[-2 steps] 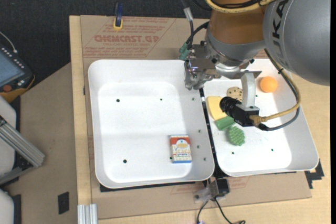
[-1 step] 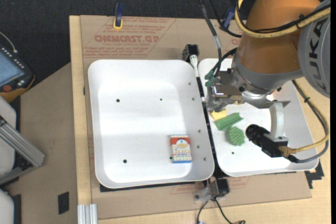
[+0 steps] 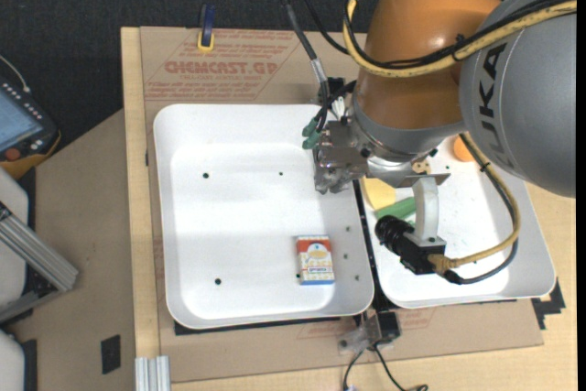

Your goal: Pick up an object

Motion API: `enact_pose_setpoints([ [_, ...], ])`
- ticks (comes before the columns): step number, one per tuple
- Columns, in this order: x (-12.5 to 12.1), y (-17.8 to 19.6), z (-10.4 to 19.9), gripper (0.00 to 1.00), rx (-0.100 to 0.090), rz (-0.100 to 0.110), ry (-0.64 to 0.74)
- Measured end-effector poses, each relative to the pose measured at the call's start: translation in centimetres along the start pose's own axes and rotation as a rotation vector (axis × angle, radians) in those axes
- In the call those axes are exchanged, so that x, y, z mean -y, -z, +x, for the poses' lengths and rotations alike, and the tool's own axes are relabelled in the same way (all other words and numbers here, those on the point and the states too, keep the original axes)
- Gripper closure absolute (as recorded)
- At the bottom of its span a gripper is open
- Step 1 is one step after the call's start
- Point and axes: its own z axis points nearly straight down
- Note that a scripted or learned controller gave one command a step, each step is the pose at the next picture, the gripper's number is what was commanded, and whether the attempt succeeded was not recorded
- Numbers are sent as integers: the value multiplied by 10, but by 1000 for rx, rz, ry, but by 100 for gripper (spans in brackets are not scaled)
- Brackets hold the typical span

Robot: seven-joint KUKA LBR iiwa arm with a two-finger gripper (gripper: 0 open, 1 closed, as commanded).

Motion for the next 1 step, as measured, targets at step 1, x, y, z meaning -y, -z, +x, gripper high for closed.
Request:
enact_pose_setpoints([
  [1, -13, 17, -12, 100, 1, -2, -7],
])
